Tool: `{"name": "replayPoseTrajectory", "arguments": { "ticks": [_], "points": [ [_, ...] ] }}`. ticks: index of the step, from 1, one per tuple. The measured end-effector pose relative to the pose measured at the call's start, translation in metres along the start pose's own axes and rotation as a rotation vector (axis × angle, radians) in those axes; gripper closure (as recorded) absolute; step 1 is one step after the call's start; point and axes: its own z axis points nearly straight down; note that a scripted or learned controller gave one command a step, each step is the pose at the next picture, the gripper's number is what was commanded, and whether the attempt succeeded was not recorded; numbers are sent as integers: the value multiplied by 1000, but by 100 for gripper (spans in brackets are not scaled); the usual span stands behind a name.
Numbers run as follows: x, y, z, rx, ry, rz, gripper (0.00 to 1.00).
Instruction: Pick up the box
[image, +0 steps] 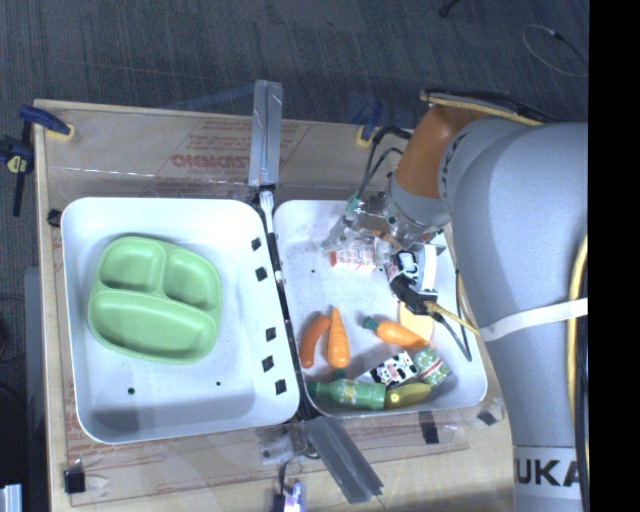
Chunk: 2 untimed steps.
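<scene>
Camera view from above puts my arm (520, 250) reaching in from the right over the right bin (300, 300), with my pincer (372, 238) low at that bin's far end. The box (352, 259), small, white and red, lies on the bin floor right at my pincer; I cannot tell whether I am grasping it or released. Nearer the front lie two carrots (328, 340) side by side, a third carrot (400, 332) to their right, and a green bottle (350, 393) along the front wall. A green divided plate (155, 297) sits in the left bin (80, 380)
</scene>
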Motion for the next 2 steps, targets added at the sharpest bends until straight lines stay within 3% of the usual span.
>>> {"name": "replayPoseTrajectory", "arguments": {
  "ticks": [1, 2],
  "points": [
    [3, 1, -9, 3, 3, -8, 100],
    [3, 1, -9, 4, 3, -9, 0]
  ]
}}
